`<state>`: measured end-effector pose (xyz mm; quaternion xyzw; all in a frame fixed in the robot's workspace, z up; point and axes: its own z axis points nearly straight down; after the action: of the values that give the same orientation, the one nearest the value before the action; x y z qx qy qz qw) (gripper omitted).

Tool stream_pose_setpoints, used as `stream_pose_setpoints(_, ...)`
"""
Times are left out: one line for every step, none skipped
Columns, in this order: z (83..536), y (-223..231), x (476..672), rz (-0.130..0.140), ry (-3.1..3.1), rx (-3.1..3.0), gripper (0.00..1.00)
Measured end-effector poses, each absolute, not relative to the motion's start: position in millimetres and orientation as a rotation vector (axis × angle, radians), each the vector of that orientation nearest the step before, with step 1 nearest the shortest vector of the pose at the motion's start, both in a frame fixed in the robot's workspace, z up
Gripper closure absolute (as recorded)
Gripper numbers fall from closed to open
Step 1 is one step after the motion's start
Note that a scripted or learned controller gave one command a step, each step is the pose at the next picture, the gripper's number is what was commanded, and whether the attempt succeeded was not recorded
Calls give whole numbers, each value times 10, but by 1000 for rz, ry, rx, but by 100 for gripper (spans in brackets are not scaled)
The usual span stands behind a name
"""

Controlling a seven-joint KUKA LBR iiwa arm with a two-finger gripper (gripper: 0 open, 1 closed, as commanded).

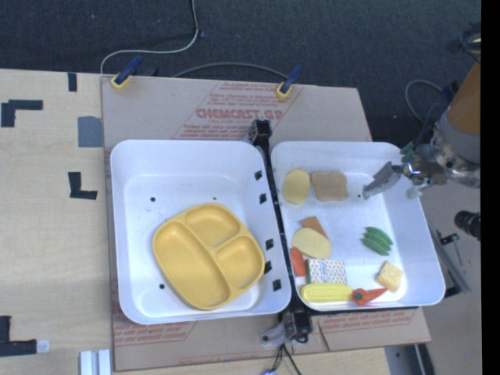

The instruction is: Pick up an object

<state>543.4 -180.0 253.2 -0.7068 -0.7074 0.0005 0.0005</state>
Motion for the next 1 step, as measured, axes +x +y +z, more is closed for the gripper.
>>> stream_pose_setpoints(1440, -1342, 6140, 6, -2223, -2209, 0)
